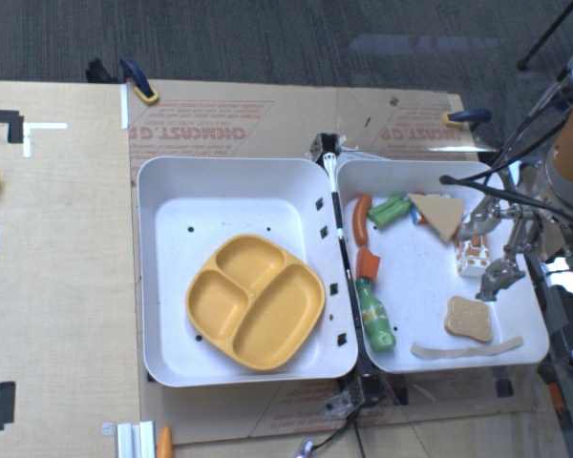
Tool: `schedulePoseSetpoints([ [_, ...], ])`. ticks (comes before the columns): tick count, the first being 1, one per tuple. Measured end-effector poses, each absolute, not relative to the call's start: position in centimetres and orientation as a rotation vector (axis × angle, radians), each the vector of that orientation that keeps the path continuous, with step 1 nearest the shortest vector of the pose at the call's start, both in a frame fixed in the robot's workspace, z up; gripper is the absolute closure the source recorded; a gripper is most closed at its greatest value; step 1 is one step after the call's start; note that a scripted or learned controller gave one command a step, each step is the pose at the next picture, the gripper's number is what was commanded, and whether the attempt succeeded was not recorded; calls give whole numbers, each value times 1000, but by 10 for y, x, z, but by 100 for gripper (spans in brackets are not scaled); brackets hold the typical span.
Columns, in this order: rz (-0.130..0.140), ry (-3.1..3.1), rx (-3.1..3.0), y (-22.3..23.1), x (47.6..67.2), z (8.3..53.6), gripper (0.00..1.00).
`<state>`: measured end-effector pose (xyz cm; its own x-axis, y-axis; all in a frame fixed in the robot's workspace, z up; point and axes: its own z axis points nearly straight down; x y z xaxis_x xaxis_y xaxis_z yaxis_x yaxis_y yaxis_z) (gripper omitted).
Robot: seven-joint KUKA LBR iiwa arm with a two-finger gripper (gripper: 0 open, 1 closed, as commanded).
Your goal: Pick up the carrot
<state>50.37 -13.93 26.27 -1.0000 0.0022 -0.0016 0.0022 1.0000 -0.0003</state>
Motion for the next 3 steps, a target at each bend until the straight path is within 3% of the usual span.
schedulePoseSetpoints([
  [1,1,3141,-66,-88,483,191,0],
  [2,-3,3081,-579,-213,534,236,0],
  [3,2,3081,-595,-147,500,216,0],
])
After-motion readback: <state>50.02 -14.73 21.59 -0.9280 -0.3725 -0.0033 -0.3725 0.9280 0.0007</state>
